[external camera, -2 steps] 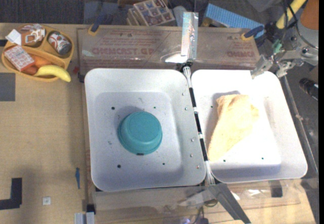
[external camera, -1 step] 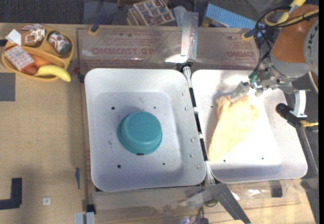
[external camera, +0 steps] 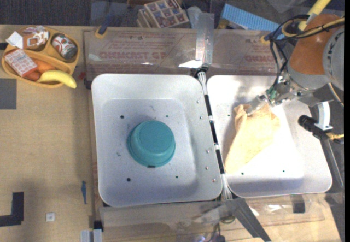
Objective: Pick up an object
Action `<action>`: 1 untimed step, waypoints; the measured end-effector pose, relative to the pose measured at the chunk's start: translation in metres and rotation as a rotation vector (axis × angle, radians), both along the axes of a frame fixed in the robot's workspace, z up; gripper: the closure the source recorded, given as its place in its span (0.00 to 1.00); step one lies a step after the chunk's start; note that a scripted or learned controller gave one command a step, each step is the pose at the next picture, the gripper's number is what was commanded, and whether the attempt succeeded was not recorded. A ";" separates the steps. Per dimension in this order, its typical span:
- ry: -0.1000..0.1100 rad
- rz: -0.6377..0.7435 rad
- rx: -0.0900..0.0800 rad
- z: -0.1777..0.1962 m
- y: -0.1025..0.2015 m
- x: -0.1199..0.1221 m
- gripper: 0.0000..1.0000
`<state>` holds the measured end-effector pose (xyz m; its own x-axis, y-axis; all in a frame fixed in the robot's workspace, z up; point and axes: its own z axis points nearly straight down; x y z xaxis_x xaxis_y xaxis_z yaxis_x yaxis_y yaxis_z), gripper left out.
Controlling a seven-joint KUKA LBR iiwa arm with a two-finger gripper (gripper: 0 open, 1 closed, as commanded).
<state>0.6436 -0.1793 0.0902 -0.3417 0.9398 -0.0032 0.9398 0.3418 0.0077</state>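
hanging from the jaws by its upper corner, cloth (external camera: 250, 136) drapes into right bin (external camera: 311, 178).

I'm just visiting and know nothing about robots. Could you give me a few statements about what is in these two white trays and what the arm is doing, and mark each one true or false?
1. A teal bowl sits upside down in the left bin. True.
2. The yellowish cloth lies in the same bin as the bowl. False: it lies in the right bin.
3. The tool is at the upper corner of the cloth. True.
4. The arm reaches in from the left side of the view. False: it comes in from the right.
5. A banana rests in a tray of food items on the bench, outside both bins. True.
6. The bowl is red. False: it is teal.
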 end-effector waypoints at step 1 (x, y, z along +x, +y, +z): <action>0.003 0.377 -0.003 0.034 -0.002 -0.012 0.00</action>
